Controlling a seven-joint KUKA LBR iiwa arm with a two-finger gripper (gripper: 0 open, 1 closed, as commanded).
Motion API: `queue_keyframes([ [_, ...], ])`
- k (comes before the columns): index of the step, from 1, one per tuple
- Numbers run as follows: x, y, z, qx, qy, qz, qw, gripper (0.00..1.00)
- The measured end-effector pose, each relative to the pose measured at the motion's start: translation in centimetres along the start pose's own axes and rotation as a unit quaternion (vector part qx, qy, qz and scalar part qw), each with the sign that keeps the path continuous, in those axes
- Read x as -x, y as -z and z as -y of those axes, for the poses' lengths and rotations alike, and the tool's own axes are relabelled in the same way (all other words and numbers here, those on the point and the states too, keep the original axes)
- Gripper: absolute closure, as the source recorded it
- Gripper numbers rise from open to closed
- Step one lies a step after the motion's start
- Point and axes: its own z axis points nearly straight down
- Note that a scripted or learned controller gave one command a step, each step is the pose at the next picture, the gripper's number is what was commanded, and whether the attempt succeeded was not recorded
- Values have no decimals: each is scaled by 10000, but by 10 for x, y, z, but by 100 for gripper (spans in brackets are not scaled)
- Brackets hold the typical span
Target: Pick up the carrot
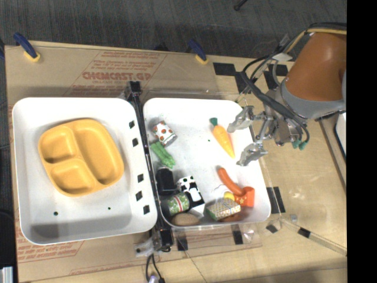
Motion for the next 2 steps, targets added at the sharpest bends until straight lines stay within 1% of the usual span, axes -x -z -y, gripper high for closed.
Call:
queue_keyframes([
  [1, 41, -78, 7, 25, 988, -23, 9951, 0],
  [2, 59, -169, 11, 16, 587, -5, 9983, 0],
])
